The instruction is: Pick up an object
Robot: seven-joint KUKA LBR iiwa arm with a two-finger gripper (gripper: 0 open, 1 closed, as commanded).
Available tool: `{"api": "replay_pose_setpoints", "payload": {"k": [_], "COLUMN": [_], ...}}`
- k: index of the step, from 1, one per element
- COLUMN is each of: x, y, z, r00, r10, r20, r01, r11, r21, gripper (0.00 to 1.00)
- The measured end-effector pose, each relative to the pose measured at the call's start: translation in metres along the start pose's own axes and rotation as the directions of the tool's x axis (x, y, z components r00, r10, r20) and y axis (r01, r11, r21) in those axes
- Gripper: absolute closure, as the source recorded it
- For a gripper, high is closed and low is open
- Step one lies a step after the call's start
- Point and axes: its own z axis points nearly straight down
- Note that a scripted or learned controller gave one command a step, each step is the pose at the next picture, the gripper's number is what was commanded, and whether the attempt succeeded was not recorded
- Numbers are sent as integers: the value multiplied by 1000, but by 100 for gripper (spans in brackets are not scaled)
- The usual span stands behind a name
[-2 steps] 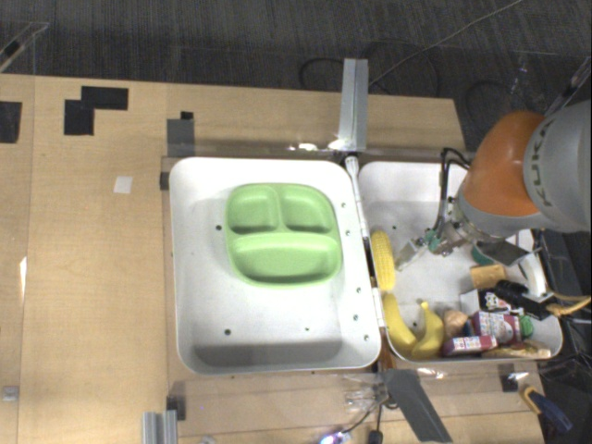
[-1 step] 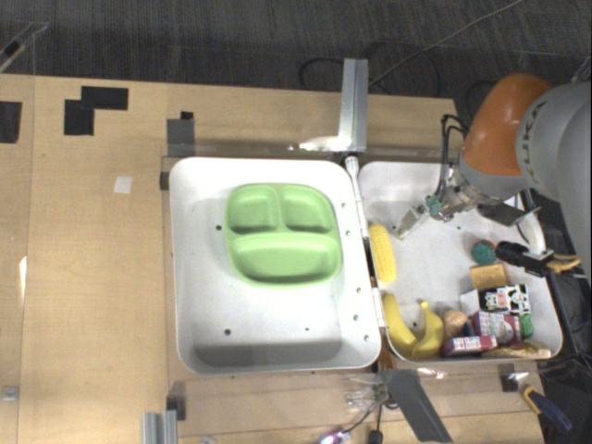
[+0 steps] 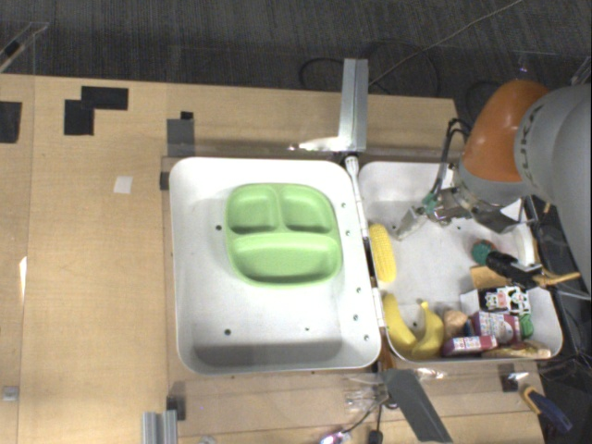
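Bananas lie at the near edge of the right bin; beyond them the corn cob runs lengthwise along the bin's left wall (tip pointing away). Gripper sits just right of the cob, finger state indeterminate.

No text, brand or number could be read. Small carton and bottle at near right of the right bin carried printed labels, too small to decipher.
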Motion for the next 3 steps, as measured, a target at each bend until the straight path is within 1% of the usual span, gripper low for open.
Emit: {"api": "replay_pose_setpoints", "payload": {"k": [1, 2, 3], "x": [-97, -85, -11], "y": [13, -21, -91], "z": [-28, 1, -3], "r00": [994, 1000, 1000], "r10": [106, 24, -3], "r20": [-1, 0, -1], "r01": [-106, -24, 3], "r11": [994, 1000, 1000], "r21": [5, 4, -1], "gripper": [0, 0, 0]}}
